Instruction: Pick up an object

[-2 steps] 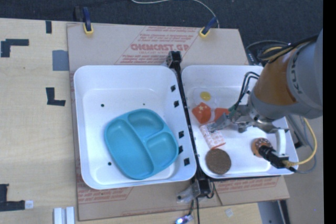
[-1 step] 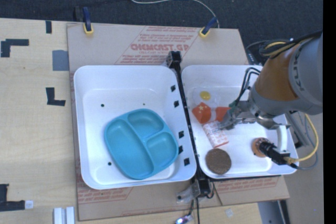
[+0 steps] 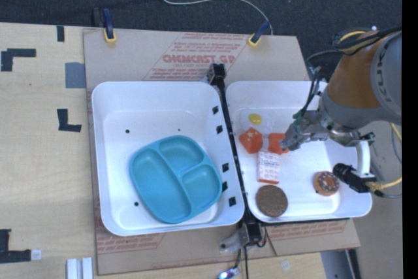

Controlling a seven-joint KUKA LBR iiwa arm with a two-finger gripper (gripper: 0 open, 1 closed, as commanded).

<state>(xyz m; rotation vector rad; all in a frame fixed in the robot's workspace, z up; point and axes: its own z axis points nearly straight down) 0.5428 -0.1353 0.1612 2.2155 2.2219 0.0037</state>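
My gripper [image 3: 292, 139] is low inside the right bin [image 3: 353, 209], at the right side of a small red-orange block [image 3: 277, 142] and touching or nearly touching it. A second red-orange piece [image 3: 251, 140] lies just to the left of that block. Below them lies a white and red packet [image 3: 268, 166], and a brown round disc [image 3: 271, 200] sits near the bin's front wall. A small doughnut [image 3: 326, 183] lies at the front right, under the arm. A little yellow item [image 3: 255, 119] rests towards the back.
The left bin [image 3: 104, 140] holds a blue divided plate [image 3: 175, 177]. A black divider [image 3: 225, 134] runs between the two bins. The grey and orange arm [image 3: 356, 85] hangs over the right bin's right side.
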